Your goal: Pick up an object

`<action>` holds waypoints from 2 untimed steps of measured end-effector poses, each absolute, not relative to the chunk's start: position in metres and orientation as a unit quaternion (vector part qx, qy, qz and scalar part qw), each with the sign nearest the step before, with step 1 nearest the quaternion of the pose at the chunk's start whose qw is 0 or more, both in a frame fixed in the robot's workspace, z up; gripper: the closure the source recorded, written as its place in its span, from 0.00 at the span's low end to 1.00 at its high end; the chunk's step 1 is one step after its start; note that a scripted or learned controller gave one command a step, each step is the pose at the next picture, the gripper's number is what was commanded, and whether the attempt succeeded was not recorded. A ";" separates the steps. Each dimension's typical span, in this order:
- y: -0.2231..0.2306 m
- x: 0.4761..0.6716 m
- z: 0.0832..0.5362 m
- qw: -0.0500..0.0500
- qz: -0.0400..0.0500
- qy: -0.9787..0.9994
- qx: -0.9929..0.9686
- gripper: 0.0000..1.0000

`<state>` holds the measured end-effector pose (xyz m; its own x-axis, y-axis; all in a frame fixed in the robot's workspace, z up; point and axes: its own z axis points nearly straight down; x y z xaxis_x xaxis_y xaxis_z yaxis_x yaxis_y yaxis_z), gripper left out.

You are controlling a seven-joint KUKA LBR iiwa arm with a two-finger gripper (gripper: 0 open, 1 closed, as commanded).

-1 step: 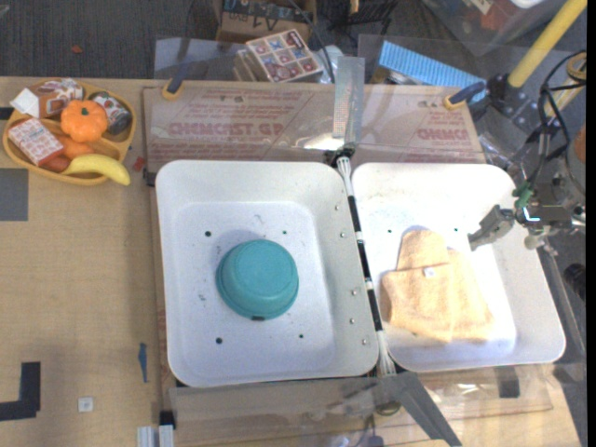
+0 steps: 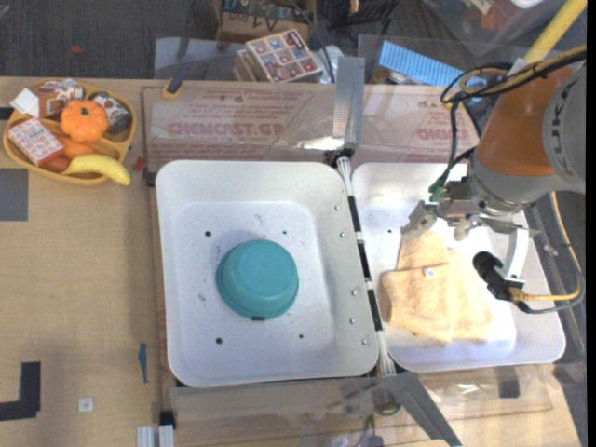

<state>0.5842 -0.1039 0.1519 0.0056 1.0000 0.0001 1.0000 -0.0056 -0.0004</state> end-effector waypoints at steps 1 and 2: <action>-0.098 0.604 0.088 -0.003 -0.003 -0.681 -0.733 0.00; -0.135 0.587 0.088 -0.002 -0.002 -0.724 -0.690 0.00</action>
<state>0.5867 -0.1351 0.0883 -0.0484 0.9988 -0.0006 0.9988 0.0484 0.0058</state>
